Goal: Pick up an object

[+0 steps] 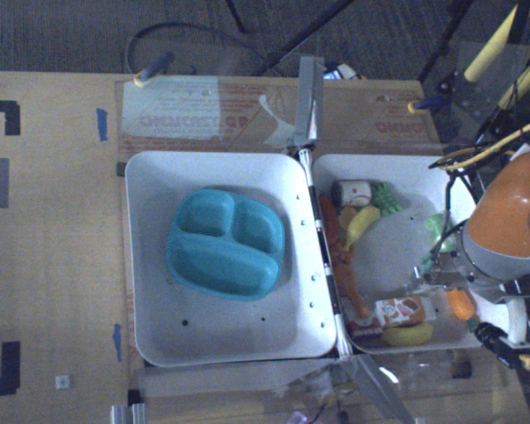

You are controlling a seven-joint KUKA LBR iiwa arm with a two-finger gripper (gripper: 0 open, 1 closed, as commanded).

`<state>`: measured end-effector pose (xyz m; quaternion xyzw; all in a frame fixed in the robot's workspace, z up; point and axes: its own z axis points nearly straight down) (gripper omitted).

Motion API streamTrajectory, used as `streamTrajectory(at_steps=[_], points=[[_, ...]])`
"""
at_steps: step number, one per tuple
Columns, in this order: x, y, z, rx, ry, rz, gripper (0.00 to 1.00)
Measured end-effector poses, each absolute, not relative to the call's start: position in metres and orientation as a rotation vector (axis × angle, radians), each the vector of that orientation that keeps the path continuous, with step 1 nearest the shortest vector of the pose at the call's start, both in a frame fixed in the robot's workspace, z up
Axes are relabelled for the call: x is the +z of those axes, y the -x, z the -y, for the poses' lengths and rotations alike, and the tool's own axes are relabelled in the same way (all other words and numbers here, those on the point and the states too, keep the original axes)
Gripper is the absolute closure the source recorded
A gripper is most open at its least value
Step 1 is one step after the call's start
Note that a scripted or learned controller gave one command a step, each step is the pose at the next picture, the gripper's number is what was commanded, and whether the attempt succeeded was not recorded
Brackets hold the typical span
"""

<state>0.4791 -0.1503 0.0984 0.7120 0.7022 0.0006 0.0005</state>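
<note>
Camera view: my end effector (437, 276) hangs over the right bin (397, 246), near the carton (401, 310) and banana (407, 334). Its grip state I cannot tell. Crowded toys could deflect a descent.

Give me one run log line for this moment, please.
arm: over right bin | left bin: teal divided plate | right bin: banana, toy food pile | grasp: unconfirmed
</note>
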Motion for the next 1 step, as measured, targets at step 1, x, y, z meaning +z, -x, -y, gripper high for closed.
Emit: streamTrajectory(at_steps=[1], points=[[0.2235,-0.4799,0.0825,-0.001,-2.384,-2.047,1.0]])
